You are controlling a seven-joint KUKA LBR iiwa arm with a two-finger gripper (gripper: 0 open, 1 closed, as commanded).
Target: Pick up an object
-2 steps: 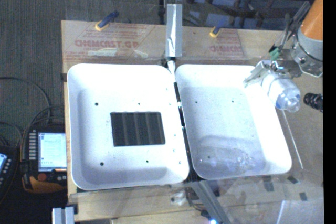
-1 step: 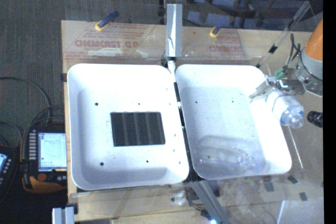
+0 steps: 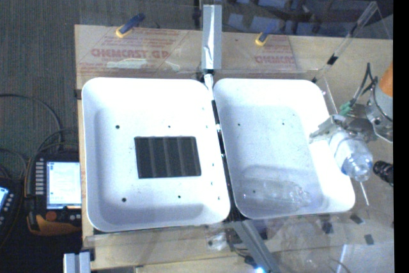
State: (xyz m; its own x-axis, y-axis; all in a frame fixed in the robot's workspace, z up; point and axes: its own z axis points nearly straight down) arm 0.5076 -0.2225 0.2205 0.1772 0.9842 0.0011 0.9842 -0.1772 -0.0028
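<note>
The gripper [image 3: 339, 130] sits at the right bin's [image 3: 268, 89] right rim, clamped on a clear plastic bottle [image 3: 353, 158]; well to its left, a dark ribbed block [image 3: 167, 156] lies in the left bin [image 3: 108, 105].

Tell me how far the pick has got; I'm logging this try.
Done: nothing looks lifted. The clear plastic bottle lies in the right bin and the dark ribbed block in the left bin. In hand: the gripper sits at the right bin's right rim. Left: reaching, grasping, lifting.

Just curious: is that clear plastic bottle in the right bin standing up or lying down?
Lying down: the clear bottle stretches lengthwise across the right bin floor.
</note>
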